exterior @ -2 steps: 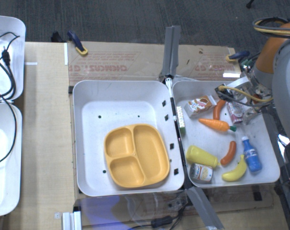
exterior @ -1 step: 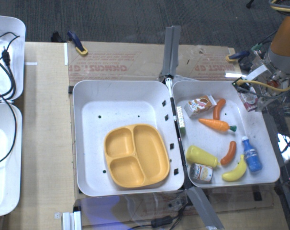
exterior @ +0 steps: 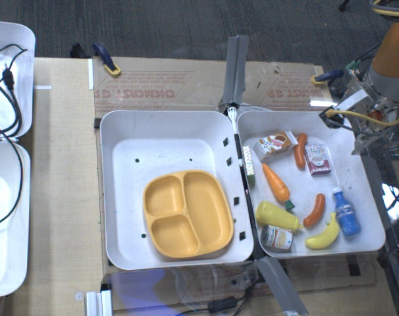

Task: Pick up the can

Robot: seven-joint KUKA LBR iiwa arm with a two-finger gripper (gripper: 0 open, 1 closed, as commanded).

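Observation:
The can (exterior: 277, 237) lies at the front left corner of the right bin (exterior: 374, 196), with a pale label and a dark rim. It rests just below a yellow mustard bottle (exterior: 277, 214). My gripper (exterior: 369, 131) hangs over the right bin's far right edge, below the orange band of the arm, well away from the can. Cables and the wrist body crowd it.
The right bin also holds a banana (exterior: 323, 236), two sausages (exterior: 314, 210), a blue bottle (exterior: 346, 213), a carrot (exterior: 276, 182), a snack box (exterior: 274, 145) and a red carton (exterior: 317, 158). A yellow divided plate (exterior: 186, 212) sits in the left bin (exterior: 120, 176).

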